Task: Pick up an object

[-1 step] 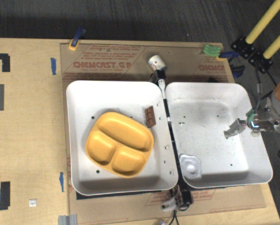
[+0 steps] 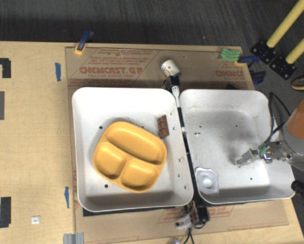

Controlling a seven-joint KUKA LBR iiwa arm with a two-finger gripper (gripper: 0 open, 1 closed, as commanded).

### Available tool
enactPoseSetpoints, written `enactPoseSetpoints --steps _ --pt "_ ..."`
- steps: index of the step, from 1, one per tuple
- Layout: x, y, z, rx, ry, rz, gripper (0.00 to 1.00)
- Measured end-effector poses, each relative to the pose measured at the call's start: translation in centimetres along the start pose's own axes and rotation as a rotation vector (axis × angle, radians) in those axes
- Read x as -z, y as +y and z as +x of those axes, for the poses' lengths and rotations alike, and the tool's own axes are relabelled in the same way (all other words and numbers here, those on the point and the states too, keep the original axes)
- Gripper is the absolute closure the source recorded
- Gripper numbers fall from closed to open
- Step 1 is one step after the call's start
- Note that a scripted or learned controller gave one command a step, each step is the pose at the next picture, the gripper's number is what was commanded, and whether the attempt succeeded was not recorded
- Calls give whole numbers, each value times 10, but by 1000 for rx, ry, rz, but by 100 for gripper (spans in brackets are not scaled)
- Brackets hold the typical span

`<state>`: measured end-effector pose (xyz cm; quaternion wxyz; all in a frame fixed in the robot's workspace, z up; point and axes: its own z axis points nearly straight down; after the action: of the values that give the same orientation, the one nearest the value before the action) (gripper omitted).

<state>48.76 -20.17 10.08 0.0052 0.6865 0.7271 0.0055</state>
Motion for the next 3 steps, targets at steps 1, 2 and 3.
enactPoseSetpoints --steps 1,2,3 --pt "0 21 41 177 0 13 0" --pt "71 62 12 35 -1 14 0" --pt "5 49 -13 -101 -2 -1 0"
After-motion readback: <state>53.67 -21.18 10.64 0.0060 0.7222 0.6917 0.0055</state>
